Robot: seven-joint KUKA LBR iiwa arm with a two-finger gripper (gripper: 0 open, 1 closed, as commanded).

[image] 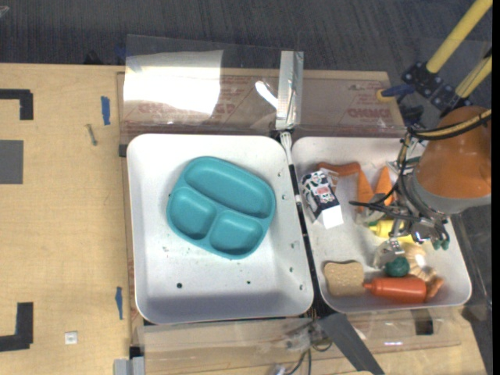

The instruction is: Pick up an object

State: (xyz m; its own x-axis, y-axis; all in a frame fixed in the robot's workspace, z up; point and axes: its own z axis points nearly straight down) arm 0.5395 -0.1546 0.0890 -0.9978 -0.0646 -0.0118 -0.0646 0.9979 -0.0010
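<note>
Near edge, right bin [461, 291]: a toy carrot [400, 289] lies flat along the front wall, orange-red with a paler tip to the right. Touching its left end, a tan slice of bread [344, 276]. Just behind the carrot, a small green round piece [398, 268].

Middle, right bin: the claw [406, 237] hangs low over a clutter of small yellow and pale pieces [380, 229]. Wires and dark metal crowd it, so I cannot tell how far it is parted, nor whether anything sits in it. Above it, the arm's orange band [457, 158] fills the bin's right side.

Middle, left bin [148, 233]: a teal divided plate [221, 205], three wells, lying flat and well apart from the claw.

Far part, right bin: a black-and-white carton [320, 192] near the dividing wall, with orange pieces [361, 180] beside it.

Beyond, on the counter [55, 209]: a clear plastic sheet [203, 92] behind both bins.

Step in hand, as judged: descent or closing on the yellow clutter; nothing is clearly raised yet. Next move calls for a firm close on one piece, then a straight lift clear of its neighbours.

Obscured: the claw tips, the things directly beneath them, and the right bin's far-right corner, covered by the arm.
</note>
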